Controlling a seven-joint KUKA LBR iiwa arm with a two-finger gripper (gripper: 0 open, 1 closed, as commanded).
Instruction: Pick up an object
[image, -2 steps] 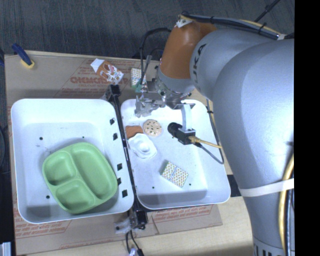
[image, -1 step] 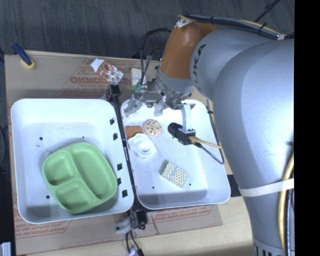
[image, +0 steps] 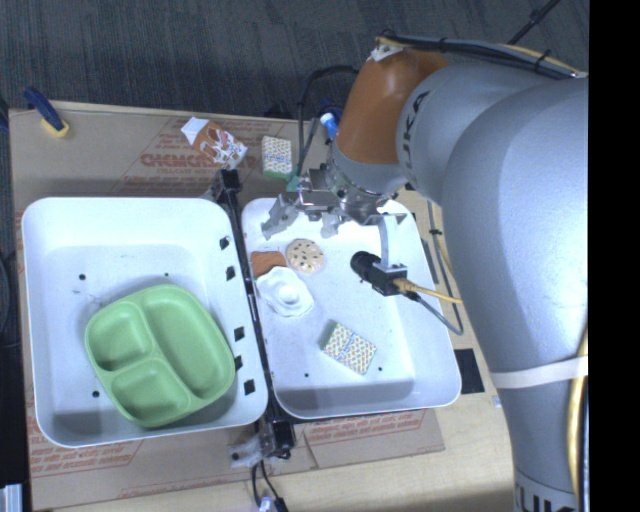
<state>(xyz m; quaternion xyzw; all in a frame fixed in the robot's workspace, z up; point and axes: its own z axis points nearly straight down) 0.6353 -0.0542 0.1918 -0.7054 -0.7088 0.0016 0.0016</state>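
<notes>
My gripper (image: 300, 222) hangs over the far left part of the right bin (image: 430, 370), open, with nothing between its fingers (image: 272, 220). Just in front of it lies a round speckled cookie (image: 305, 255). A brown flat piece (image: 266, 263) sits to the cookie's left, against the bin wall. A white cup-like piece (image: 286, 293) lies below those two. A patterned packet (image: 349, 348) rests nearer the bin's front. The grey arm with its orange band (image: 375, 100) reaches in from the right.
The left bin (image: 60, 230) holds a green divided plate (image: 160, 352). Behind the bins, on the cardboard, lie an orange-and-white wrapper (image: 215, 145), a small pale packet (image: 277, 155) and a blue-and-yellow tool (image: 45, 110). The arm's bulk covers the right side.
</notes>
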